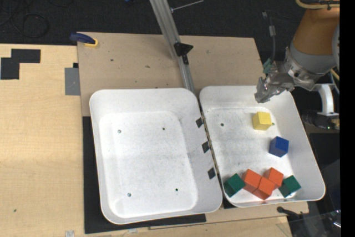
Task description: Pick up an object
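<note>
Blocks: six in the right bin (310, 152) — any of them could be the object to pick, and none of them is lifted.
Yellow block (262, 120): upper part of the right bin, lying alone on the floor; closest block to the claw, though still apart from it.
Blue block (279, 146): below and a little right of the yellow one, also alone.
Bottom cluster: two green blocks, one at the left end (234, 183) and one at the right end (289, 186), with two orange blocks (260, 181) packed between them along the bin's near wall. From my seat they look to be touching each other.
Gripper (265, 90): I see it over the upper right corner of the right bin, near the far rim, above and just right of the yellow block.
Claw state: I cannot tell how far apart it stands — the tip reads as one dark grey mass at this angle. I make out nothing held in it, and no block touches it.
Arm (316, 36): reaches in from the right, orange band above the grey wrist, cables looped on top.
Left bin (111, 114): white, just beside the right bin, black clips along the shared edge.
Bench (127, 64): a metal rail (163, 14) lies slantwise across it toward the bins.
</note>
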Robot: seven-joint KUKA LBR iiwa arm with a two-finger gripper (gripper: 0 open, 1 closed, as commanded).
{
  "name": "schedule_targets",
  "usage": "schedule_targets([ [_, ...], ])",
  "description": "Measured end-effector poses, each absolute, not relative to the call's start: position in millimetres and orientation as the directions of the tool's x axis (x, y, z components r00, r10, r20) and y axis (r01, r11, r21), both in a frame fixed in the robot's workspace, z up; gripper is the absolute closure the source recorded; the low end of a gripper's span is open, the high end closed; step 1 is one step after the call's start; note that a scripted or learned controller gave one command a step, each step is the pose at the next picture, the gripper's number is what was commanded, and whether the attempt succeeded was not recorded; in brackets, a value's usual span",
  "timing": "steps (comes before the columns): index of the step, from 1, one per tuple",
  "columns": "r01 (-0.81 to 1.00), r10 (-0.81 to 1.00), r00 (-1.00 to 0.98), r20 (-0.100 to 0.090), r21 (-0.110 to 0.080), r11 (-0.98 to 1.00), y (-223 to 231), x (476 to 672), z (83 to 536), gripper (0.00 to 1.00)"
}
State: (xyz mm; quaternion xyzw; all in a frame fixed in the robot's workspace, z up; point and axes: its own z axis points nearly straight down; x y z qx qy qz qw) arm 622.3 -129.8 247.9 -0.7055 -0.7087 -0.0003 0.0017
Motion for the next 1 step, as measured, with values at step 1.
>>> schedule_targets([
  [1,1.000,1.000,-0.004,0.002,-0.004,0.004,-83.0,619.2,235.7,1.00],
])
